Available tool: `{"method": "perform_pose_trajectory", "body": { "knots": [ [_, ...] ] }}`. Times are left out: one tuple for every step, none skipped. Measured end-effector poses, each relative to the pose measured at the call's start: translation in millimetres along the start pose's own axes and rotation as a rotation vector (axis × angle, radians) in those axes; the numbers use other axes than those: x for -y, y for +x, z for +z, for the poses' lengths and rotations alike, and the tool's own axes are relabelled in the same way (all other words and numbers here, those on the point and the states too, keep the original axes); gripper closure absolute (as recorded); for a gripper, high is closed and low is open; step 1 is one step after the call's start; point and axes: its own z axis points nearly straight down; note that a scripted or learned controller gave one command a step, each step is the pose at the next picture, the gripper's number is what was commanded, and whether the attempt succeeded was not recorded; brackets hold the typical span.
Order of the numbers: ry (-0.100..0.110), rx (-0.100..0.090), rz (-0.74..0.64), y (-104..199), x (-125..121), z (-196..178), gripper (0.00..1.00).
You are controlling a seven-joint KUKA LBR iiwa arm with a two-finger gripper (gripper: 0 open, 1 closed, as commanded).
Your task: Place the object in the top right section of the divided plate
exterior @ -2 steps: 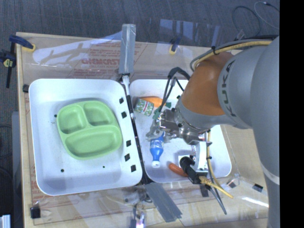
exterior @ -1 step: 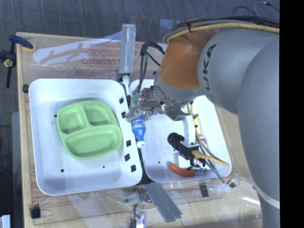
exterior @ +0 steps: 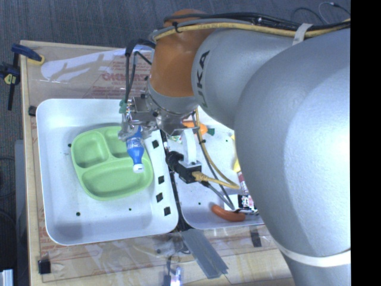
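Observation:
A green divided plate [exterior: 95,180] lies in the left white bin [exterior: 89,225], with two small sections at the top and one long section below. My gripper [exterior: 134,131] hangs over the plate's right side, shut on a small blue bottle [exterior: 135,152] with a white cap. The bottle points down and toward the front. Its cap sits over the ridge between the top right section and the long lower section. The arm's orange band and grey wrist hide the bin's far right corner.
The right bin [exterior: 205,222] holds an orange sausage-shaped item [exterior: 228,213], another orange piece [exterior: 201,127] near the wrist and a thin tube [exterior: 241,186]. The arm's bulk covers most of that bin. Cables [exterior: 211,174] trail below the wrist. A blue clamp [exterior: 27,53] sits at the bench's far left.

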Motion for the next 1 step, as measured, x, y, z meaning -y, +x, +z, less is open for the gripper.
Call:
{"method": "perform_pose_trajectory", "body": {
  "knots": [
    [-0.001, -0.001, 0.026, -0.9, -44.4, -0.6, 1.0]
  ]
}}
